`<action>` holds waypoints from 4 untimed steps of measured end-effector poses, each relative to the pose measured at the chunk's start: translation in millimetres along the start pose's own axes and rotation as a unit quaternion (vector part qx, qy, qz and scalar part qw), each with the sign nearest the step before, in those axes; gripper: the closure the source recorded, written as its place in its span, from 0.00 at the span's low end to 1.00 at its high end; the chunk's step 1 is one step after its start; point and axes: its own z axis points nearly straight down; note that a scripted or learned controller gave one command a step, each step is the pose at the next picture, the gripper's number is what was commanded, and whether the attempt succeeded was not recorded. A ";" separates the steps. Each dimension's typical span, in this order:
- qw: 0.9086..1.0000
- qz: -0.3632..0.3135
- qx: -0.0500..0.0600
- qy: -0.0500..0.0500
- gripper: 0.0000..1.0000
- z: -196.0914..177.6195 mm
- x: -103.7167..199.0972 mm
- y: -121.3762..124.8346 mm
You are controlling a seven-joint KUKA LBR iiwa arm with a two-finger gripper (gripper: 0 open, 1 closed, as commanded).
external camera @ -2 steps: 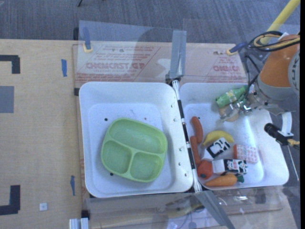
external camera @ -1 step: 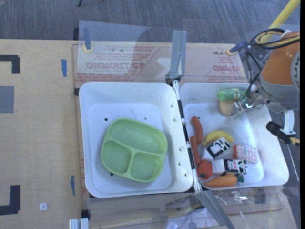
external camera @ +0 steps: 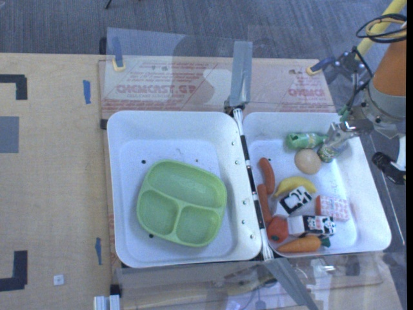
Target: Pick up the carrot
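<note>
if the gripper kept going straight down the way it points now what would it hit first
Probably the green bottle or the bin floor beside it: the gripper hangs at the bottle's right end, near the egg. Depth is unclear. The carrot lies far off, at the bin's near edge.

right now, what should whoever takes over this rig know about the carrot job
Gripper: at the far right of the right bin, above the green bottle and next to the egg; nothing seen held.
Carrot: lying at the near edge of the right bin, beside the tomato and the small cow-print carton.
Done: nothing yet, carrot not lifted.
Left: move to the near edge, grasp the carrot, lift it.
</note>
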 end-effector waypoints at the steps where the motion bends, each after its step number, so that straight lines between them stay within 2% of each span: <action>1: 0.999 0.052 0.003 0.001 1.00 61.7 12.6 13.5; 2: 0.999 0.052 0.002 0.002 0.00 61.4 13.3 13.8; 3: 0.985 -0.172 0.003 0.016 0.00 92.2 -12.2 8.3; 4: 0.985 -0.174 -0.001 0.013 1.00 79.2 -10.5 11.6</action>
